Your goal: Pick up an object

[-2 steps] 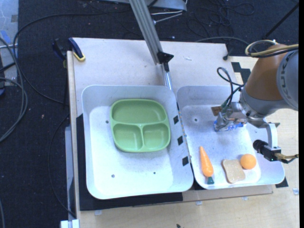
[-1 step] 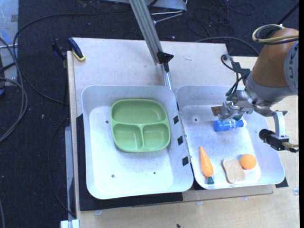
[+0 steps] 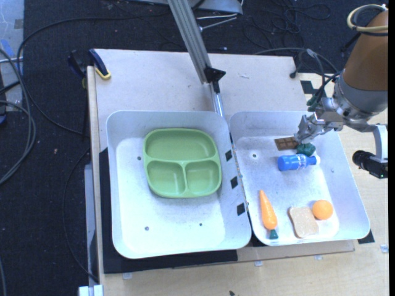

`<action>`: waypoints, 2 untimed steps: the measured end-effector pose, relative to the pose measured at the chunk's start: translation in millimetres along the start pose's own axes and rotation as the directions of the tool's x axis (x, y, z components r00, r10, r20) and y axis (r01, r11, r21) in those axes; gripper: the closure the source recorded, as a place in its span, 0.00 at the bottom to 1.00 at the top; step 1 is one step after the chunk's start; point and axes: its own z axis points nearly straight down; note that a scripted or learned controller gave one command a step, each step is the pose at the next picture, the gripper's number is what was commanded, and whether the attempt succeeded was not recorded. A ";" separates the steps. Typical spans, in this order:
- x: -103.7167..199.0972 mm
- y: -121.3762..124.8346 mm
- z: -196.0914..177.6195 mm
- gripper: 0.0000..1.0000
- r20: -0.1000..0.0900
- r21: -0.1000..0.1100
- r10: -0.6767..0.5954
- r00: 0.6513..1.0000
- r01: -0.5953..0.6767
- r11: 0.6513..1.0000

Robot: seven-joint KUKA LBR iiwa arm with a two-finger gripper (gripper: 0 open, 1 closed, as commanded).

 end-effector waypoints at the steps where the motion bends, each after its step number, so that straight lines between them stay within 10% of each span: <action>1: 50.2 -7.8 -6.0 1.00 -0.004 0.007 -0.005 1.000 0.005 1.000; 2: 110.9 -17.0 7.3 1.00 -0.004 0.010 -0.005 1.000 0.005 1.000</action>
